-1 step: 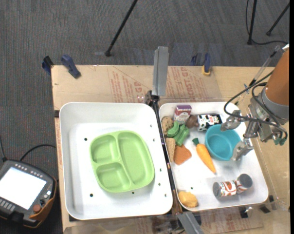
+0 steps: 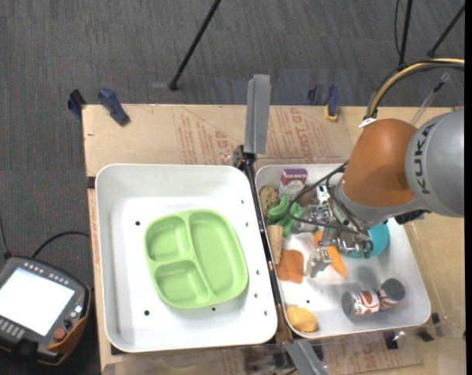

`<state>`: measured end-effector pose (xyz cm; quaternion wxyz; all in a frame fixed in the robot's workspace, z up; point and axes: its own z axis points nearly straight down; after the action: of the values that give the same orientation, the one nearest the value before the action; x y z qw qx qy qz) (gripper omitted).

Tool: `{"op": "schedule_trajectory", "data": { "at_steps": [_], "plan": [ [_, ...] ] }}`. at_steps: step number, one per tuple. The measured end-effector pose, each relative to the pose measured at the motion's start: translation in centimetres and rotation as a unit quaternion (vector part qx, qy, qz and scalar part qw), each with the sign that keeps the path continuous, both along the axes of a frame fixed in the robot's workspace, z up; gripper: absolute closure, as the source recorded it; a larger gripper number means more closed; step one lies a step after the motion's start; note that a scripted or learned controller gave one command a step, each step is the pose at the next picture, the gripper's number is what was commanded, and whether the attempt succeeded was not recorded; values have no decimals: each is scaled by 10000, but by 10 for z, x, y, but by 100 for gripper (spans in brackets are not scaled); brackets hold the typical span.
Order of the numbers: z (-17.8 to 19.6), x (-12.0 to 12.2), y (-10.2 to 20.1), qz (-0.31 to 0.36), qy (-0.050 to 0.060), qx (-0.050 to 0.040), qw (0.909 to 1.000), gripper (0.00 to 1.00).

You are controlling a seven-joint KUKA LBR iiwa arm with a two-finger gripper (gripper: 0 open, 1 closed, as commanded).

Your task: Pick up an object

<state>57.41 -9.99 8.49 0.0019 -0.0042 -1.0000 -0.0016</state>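
Reaching in from the right, the grey arm (image 2: pixel 431 162) with its orange band hangs over the right bin (image 2: pixel 412 276), and its gripper (image 2: pixel 323 260) sits low among the toys there. Whether anything sits between its metal tips cannot be told from above. An orange carrot-like piece (image 2: pixel 337 264) lies touching the gripper, its long axis slanting from upper left down to lower right. Both white bins rest side by side on a plywood bench (image 2: pixel 181 131) over dark carpet, with tripod legs (image 2: pixel 197 37) behind and a tablet pendant (image 2: pixel 33 303) on the floor at lower left. The left bin (image 2: pixel 119 201) holds a green divided plate (image 2: pixel 195 258). Smaller items in the right bin: a tipped can (image 2: pixel 373 299) lying roughly left to right, an orange wedge (image 2: pixel 291 266) and a yellow-brown lump (image 2: pixel 302 317).
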Motion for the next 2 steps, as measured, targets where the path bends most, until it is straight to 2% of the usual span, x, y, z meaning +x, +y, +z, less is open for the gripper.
{"op": "schedule_trajectory", "data": {
  "at_steps": [1,2],
  "plan": [
    [13,2,1,21,-30,-10,10000,100],
    [12,2,2,27,-26,-8,10000,0]
  ]
}}
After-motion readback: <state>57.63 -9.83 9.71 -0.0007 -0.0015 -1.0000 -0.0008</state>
